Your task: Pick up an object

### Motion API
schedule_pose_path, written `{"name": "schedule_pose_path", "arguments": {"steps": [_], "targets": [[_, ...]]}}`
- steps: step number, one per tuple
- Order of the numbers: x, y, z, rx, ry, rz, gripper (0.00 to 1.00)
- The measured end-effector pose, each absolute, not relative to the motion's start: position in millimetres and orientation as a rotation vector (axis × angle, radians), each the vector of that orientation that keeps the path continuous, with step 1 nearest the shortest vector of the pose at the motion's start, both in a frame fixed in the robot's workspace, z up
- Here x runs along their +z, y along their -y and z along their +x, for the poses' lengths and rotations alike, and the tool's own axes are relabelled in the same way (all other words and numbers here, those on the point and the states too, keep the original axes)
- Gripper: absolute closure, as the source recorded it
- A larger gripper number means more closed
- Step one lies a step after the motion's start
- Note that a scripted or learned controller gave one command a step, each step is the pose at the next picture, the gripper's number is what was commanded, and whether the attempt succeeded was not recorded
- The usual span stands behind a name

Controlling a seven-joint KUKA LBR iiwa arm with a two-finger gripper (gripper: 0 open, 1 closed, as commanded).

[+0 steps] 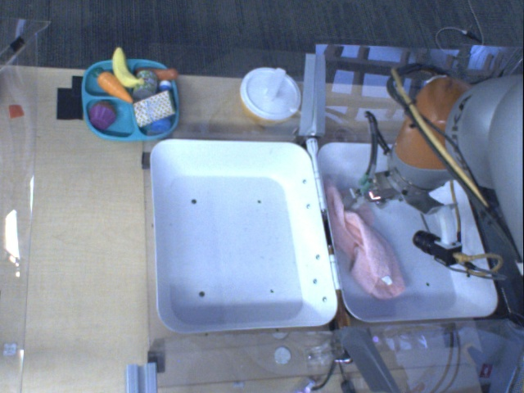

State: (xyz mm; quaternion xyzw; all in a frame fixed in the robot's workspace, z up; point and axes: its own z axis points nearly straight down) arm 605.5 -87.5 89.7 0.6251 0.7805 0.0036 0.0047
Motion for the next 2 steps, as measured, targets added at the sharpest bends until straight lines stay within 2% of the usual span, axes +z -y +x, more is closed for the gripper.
{"name": "schedule_pose_path", "arguments": {"steps": [1,2], "targets": [[125.4,130.6,573.2,0.003,-2.531,1.857,0.0],[91.7,102.3,553.9,0.011,-2.585,1.756,0.0]]}}
